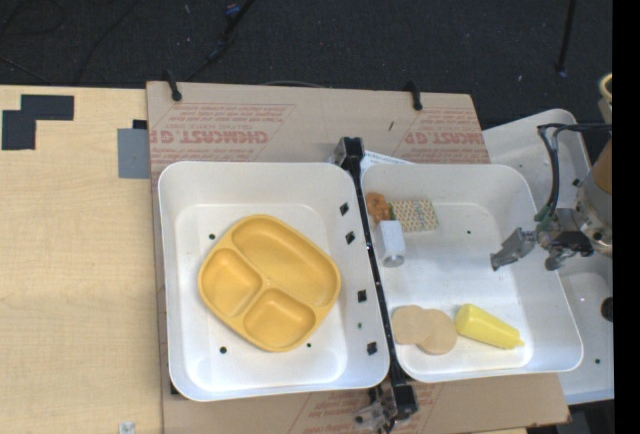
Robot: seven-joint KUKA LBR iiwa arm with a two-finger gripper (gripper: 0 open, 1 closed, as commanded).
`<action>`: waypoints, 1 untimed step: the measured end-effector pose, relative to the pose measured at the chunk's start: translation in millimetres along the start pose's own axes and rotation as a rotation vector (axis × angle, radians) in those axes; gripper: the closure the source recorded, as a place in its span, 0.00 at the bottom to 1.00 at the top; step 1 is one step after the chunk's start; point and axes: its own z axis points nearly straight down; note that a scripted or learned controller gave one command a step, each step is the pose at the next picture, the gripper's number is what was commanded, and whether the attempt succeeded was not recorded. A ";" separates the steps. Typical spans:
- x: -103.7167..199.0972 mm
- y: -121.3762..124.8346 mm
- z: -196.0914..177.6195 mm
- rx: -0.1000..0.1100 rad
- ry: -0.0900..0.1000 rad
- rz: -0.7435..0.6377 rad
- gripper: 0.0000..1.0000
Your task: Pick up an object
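A glossy yellow plastic three-compartment plate (268,281) fills the left bin (180,222). In the right bin (520,192), a smooth yellow tapered block (488,327) lies at lower right beside two flat tan discs (423,329); a white cylinder (390,242) sits near the divider. The gripper (535,252) hovers at the bin's right edge holding nothing; its spread cannot be told.

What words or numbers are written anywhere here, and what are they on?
On the cardboard sheet behind the bins, red print seen upside down: it reads something like "CHEMCRZT, G.P", and I am not sure of every letter.
The same red print shows again further right on the cardboard, partly hidden.
Red print on the cardboard's front edge: too small and blurred to read.
The patterned packet in the right bin: no readable words.
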 end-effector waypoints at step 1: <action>0.3 3.0 -6.6 -0.012 -0.003 -0.003 0.00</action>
